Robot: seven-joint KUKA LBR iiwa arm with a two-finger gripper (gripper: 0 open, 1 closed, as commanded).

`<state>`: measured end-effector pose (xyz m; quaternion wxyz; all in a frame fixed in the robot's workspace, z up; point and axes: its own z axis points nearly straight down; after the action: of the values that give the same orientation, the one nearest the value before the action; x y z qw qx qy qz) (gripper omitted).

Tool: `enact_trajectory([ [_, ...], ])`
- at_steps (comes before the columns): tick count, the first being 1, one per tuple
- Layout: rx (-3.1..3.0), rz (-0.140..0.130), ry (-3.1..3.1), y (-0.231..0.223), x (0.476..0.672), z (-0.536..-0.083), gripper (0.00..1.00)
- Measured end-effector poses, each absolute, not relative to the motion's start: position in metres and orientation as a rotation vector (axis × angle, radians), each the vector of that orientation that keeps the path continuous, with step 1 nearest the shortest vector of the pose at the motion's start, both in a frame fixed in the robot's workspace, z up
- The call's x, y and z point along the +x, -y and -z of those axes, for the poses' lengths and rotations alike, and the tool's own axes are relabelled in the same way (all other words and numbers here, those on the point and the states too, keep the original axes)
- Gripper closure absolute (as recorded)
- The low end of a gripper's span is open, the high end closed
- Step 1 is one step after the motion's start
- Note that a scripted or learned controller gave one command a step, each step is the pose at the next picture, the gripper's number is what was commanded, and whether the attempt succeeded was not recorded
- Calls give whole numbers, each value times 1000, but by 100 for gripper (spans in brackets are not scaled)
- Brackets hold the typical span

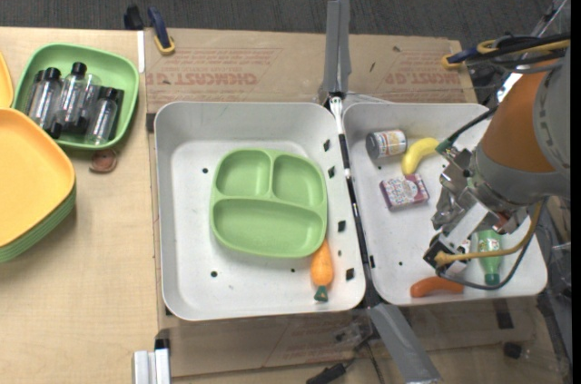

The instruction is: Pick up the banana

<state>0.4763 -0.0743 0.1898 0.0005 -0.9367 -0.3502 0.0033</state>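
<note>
Banana (419, 153): one; in the right bin (390, 251), near its far wall, just beside the can (388, 142), clear of the rim.
Gripper (457, 223): above the right bin's near half, apart from the banana; open or closed cannot be told.
Right bin, other: one purple packet (404, 191), one green bottle (488, 248), one orange piece (436, 287) at the near rim.
Open room: bare floor between packet and near rim.
Left bin (182, 219): one green plate (270, 203); one carrot (321, 269) at its near edge.

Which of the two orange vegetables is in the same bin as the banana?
The orange vegetable at the right bin's front edge, near the green bottle. The other, a carrot, lies in the left bin.
</note>
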Motion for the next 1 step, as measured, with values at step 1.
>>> enact_trajectory([
  [1,-3126,-11,320,88,487,-206,100],
])
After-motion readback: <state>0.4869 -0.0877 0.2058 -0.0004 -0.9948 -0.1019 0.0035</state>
